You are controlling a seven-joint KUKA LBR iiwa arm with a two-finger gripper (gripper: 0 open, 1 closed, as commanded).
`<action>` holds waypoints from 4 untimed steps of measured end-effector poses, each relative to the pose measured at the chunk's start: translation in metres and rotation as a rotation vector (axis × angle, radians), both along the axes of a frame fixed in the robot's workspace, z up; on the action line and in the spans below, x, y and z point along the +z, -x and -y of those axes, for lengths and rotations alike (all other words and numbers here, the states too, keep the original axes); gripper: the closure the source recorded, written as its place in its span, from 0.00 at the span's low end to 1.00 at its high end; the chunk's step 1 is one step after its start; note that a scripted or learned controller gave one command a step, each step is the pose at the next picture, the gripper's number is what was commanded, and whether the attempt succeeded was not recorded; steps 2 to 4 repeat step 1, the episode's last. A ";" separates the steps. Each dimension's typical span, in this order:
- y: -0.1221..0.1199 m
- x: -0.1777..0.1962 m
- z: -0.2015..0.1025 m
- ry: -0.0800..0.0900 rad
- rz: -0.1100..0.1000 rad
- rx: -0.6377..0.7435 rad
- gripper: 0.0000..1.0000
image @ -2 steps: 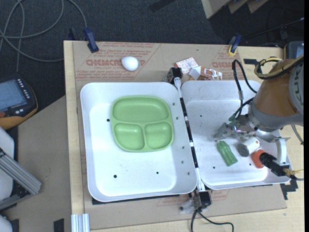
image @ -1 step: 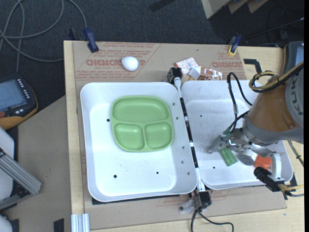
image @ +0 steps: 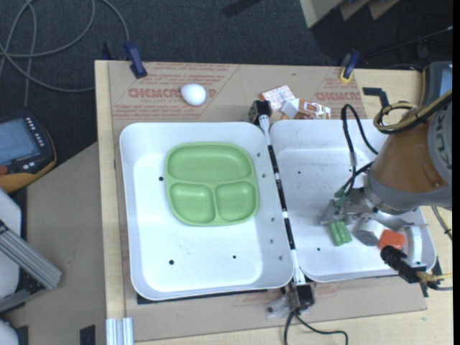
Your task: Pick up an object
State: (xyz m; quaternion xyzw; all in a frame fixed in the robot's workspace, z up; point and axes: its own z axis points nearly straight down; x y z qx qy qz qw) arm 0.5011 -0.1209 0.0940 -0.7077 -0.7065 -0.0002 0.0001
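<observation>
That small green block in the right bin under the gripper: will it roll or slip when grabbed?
The small green block looks boxy with flat faces, so it probably won't roll. It looks rigid and small, so likely light. It lies flat on the smooth white right bin under the gripper, so a glancing touch may slide it.

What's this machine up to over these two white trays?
The robot arm has reached into the right bin, its gripper down at a small green object on the bin floor. An orange object lies beside it. The left bin holds a green divided plate.
</observation>
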 end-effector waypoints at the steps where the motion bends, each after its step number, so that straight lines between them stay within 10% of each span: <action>1: -0.066 0.091 -0.065 0.000 0.002 0.004 1.00; 4: -0.066 0.091 -0.065 0.000 0.002 0.004 1.00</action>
